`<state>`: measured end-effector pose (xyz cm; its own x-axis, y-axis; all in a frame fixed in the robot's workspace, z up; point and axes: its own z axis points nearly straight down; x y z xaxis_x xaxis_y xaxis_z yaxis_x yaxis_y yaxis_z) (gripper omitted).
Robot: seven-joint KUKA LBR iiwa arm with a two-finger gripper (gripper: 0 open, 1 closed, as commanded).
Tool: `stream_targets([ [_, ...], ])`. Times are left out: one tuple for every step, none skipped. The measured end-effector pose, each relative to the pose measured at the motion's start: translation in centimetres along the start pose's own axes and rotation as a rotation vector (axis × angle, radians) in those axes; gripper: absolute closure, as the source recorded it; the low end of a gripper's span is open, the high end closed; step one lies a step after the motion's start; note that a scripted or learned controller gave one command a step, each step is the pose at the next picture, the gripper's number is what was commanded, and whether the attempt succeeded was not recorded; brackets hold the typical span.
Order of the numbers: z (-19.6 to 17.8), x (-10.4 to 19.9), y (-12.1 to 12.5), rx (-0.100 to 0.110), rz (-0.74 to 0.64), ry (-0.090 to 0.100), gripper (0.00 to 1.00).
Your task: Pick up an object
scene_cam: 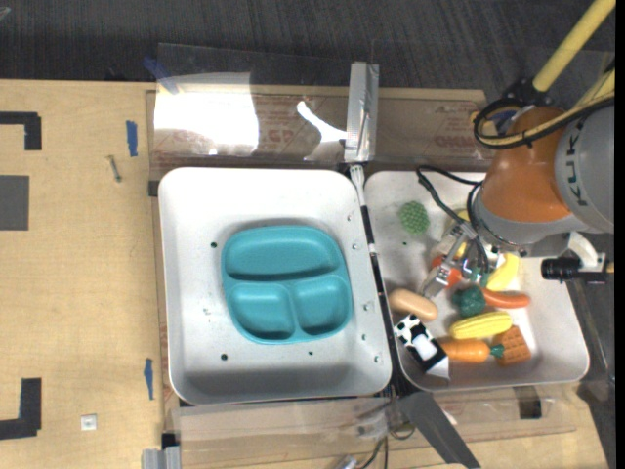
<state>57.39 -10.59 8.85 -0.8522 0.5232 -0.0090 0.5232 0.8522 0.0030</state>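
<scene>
The right bin (pixel 571 360) holds a heap of toy food. In it lie a green knobbly ball (pixel 415 216), a tan bread roll (pixel 414 304), a black and white piece (pixel 418 340), an orange carrot (pixel 467 352), a yellow corn cob (pixel 484 324), a green piece (pixel 470 299), a yellow banana (pixel 504 275) and an orange waffle block (pixel 514 344). My gripper (pixel 451 265) reaches down from the right into the middle of this bin, just above the green piece and right of the roll. Its tips are lost among the toys.
The left bin (pixel 186 213) bears a teal divided plate (pixel 286 281). A metal divider (pixel 361 115) stands behind the gap between the bins. The arm's orange band (pixel 522 179) and cables hang over the right bin's far right corner.
</scene>
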Motion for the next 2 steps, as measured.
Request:
stream_targets([
  [0.0,2.6,-6.0,0.003,0.032,0.003,0.0],
  [0.0,1.6,0.9,-0.003,0.069,0.001,0.0],
])
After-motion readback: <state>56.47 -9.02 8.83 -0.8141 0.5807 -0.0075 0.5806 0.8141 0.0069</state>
